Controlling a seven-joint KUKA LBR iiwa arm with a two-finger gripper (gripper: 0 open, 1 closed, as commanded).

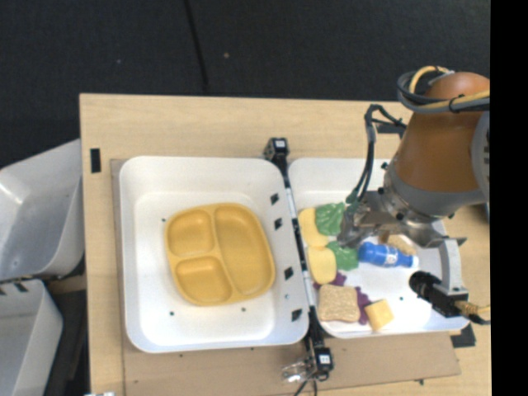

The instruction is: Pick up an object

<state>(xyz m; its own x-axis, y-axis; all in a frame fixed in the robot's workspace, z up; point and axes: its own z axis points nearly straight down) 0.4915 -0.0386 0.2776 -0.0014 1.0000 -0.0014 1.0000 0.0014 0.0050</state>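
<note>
The pincer point(353, 225) hangs low in the right bin point(330, 172), over a clutter of toy food; whether its fingers are spread or pressed together I cannot tell, as the wrist seems to hide them. Just right of it lies a blue bottle point(384, 256). A green piece point(331, 216) and yellow pieces point(317, 246) sit at its left. Below it lie a slice of bread point(338, 304) and a yellow cube point(379, 313). Far to its left, a yellow divided plate point(219, 252) rests in the left bin point(140, 304).
</note>
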